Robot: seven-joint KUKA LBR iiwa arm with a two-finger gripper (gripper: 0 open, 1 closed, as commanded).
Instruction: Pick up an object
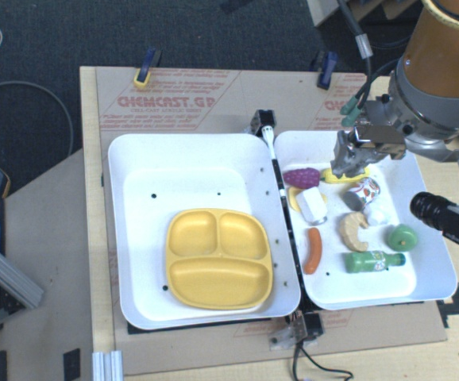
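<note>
Over the right bin's [428, 284] far side, the hand [347, 167] hangs low by the yellow banana [342, 178], its spread unclear, nothing lifted yet.

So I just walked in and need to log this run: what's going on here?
A grey robot arm reaches in from the right, and its gripper is down in the right bin, at the yellow banana beside the purple grapes. Whether it has hold of anything is unclear. An orange hot dog, a green bottle and a green apple lie untouched nearby. The left bin holds a yellow divided plate.
</note>
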